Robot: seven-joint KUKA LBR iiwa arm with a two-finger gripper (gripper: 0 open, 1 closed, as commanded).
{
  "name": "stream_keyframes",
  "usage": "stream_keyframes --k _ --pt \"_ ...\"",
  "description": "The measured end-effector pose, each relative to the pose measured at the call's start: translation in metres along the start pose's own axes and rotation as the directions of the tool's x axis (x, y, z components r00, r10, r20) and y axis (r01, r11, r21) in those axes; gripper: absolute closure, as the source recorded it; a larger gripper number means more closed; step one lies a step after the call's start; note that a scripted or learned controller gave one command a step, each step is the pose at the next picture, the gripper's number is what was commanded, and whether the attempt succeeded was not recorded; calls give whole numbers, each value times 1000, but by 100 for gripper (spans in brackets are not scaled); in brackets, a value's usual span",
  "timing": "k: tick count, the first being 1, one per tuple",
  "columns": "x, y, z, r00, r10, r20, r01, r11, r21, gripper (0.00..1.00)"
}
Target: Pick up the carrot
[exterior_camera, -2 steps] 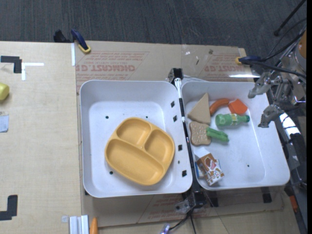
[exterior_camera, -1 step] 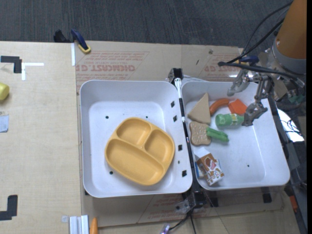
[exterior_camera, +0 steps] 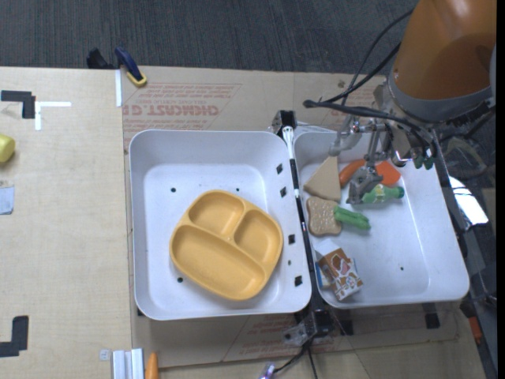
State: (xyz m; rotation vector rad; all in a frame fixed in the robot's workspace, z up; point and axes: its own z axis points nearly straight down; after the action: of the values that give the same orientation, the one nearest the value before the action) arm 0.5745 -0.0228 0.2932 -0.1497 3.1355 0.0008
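Orange carrot point(exterior_camera: 371, 170) lies in the right bin point(exterior_camera: 418, 279), near its far edge, long axis roughly parallel to that edge, green top point(exterior_camera: 384, 193) toward the right wall. Gripper point(exterior_camera: 364, 189) is lowered directly over the carrot's middle, covering part of it; finger opening and contact cannot be determined. Bread wedge point(exterior_camera: 323, 181) and round cracker point(exterior_camera: 322, 216) lie along the bin's left wall, a green bean point(exterior_camera: 352, 219) just beside them, a small carton point(exterior_camera: 341, 274) toward the near-left corner. Left bin point(exterior_camera: 150, 172) carries a yellow tray point(exterior_camera: 226, 244).
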Motion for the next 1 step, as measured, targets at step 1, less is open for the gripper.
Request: stream_keyframes --k 1 --pt "19 48 -61 989 -151 6 151 989 1 0"
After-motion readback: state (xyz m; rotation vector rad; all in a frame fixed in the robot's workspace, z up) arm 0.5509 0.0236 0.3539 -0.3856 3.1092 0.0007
